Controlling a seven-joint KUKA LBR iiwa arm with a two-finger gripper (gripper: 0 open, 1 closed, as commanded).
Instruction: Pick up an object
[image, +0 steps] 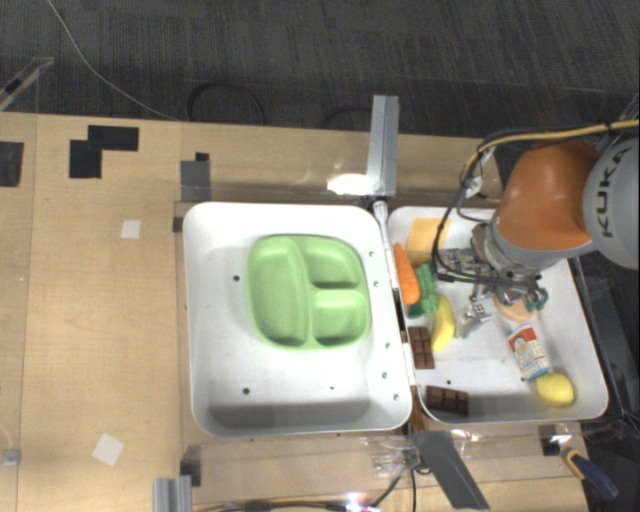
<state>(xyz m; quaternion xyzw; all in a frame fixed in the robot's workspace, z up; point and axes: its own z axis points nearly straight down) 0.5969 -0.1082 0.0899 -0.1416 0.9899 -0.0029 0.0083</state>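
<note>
arm's down over the right bin (590, 350) now, gripper (478, 315) hanging low just beside the banana (442, 324), and from up here i cannot tell how the claw stands. carrot (405, 275) lies along the left wall, chocolate bar (447, 402) at the front, lemon (554, 389) in the front right corner. green divided plate (306, 290) sits in the left bin (215, 330).

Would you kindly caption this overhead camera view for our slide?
KUKA arm's gripper hovers over toy food in the right bin; green divided plate sits in the left bin.
</note>
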